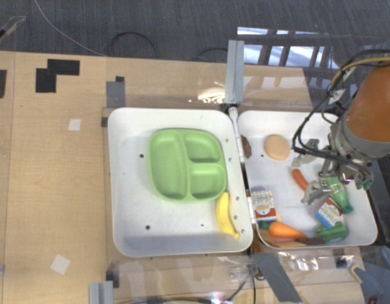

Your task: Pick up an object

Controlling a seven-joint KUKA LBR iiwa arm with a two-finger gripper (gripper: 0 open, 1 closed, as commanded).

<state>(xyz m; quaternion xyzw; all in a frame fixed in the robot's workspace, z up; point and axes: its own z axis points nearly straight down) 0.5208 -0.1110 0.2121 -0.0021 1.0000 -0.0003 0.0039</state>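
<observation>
Banana (226,215) — long axis near-vertical; upright

Arm (372,106) entered from the right edge of the camera view, orange band broad and uppermost, grey wrist section just beneath it. Black cables looped off the wrist's left side — one arc swung wide, then curled back in. Gripper (316,194) hung below the wrist, pointed down and slightly leftward, metal fingers (311,196) low — finger spread not readable from this angle. Nothing seen between them.
</observation>
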